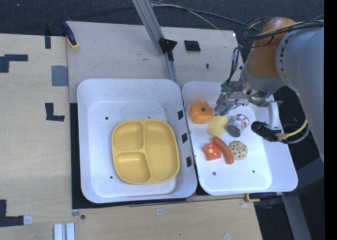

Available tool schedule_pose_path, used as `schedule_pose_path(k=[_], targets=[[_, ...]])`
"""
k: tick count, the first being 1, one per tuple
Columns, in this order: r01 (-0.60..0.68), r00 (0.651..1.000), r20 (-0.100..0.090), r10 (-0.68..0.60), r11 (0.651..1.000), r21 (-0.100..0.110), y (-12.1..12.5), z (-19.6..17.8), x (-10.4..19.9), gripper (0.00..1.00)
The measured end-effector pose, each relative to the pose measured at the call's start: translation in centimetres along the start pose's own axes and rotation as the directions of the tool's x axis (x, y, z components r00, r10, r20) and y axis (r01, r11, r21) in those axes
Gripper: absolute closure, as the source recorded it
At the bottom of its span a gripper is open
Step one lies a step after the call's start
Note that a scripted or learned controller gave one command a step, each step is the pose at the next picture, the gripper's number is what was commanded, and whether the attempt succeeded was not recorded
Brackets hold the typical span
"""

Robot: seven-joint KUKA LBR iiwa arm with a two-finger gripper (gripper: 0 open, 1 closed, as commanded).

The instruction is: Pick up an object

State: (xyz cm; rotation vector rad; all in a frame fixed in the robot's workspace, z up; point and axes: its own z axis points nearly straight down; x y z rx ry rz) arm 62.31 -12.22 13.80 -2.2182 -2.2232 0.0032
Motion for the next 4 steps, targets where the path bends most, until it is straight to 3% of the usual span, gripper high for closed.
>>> schedule_pose_path(k=[2, 4], targets=[[-0.001, 1.0, 0.0, 0.001, 1.0, -0.004, 0.8, -7.9, 0.8, 1.0], [0.003, 1.0, -0.002, -0.003, 1.0, 0.001, -4.8, -9.2, 9.4, 1.0]])
